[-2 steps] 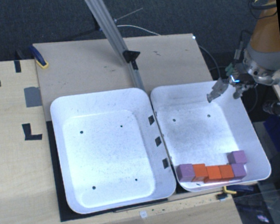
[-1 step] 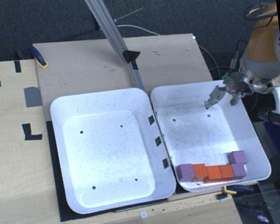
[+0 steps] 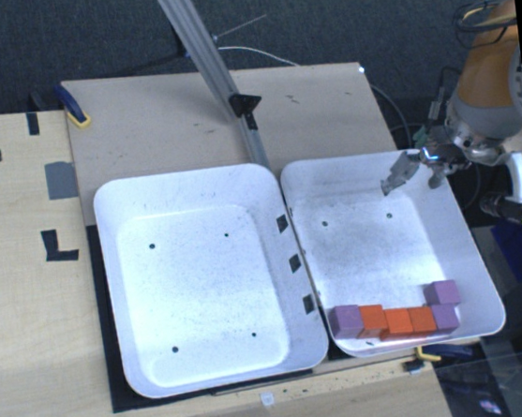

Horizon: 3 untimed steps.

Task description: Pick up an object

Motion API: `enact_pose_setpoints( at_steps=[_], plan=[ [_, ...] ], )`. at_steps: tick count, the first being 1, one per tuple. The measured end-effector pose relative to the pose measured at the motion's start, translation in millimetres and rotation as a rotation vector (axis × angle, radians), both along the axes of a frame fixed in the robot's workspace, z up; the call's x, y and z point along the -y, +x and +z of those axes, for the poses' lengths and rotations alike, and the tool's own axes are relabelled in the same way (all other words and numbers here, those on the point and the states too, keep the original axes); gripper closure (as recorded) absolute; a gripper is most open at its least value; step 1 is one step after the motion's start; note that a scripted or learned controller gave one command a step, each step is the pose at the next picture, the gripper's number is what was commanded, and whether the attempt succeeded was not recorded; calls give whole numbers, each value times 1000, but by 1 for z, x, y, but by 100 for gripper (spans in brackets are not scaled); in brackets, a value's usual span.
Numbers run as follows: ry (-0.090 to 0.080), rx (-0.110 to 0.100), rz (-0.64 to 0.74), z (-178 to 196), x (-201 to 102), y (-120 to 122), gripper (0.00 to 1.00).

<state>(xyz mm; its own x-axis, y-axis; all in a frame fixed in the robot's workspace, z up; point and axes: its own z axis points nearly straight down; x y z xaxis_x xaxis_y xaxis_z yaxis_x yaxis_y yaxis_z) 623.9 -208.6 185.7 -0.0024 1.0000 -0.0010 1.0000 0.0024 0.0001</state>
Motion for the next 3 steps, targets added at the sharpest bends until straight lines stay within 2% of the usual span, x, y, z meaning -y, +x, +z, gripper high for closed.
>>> enact_pose_setpoints(
  at_steps=[1,2,3],
  plan=[
    [0,-2,1,-42,0,28,0],
    [0,-1,1,-63,-1,55,0],
    [0,-3,0,-80,-23,57,0]
  ],
)
